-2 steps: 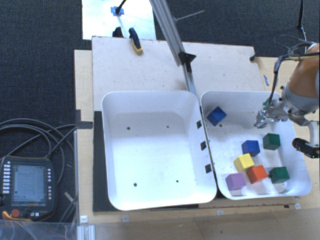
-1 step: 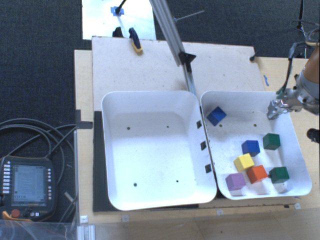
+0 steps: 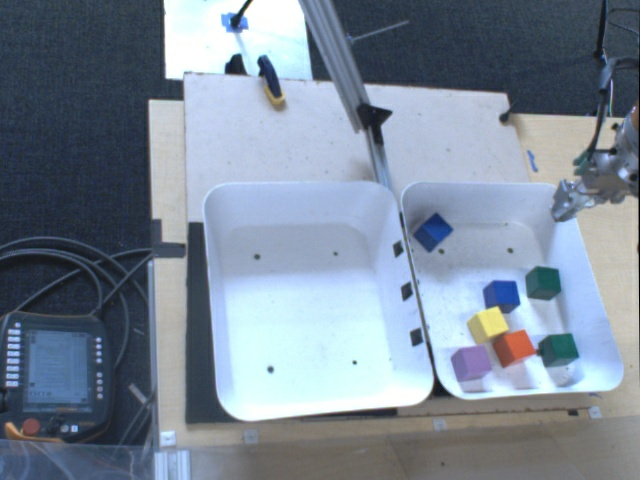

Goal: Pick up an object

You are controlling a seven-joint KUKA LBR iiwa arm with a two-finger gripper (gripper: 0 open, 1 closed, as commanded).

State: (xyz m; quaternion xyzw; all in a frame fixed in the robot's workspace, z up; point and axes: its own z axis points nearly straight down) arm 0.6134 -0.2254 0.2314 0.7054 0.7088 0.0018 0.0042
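end effector [image 3: 566, 204] above right bin [image 3: 600, 298]

Gripper [image 3: 566, 204] at the right bin's [image 3: 590, 268] far right corner, wrist entering from the right edge

All the blocks are sitting in the right bin [image 3: 590, 278]. One blue cube [image 3: 433, 232] is off on its own near the bin's far-left corner, turned at an angle. The rest bunch up toward the near-right corner: a second blue cube [image 3: 501, 295], a dark green cube [image 3: 543, 283] just right of it, a yellow cube [image 3: 488, 324], an orange cube [image 3: 514, 347] touching the yellow one, a purple cube [image 3: 471, 363] by the near edge, and another green cube [image 3: 558, 349].
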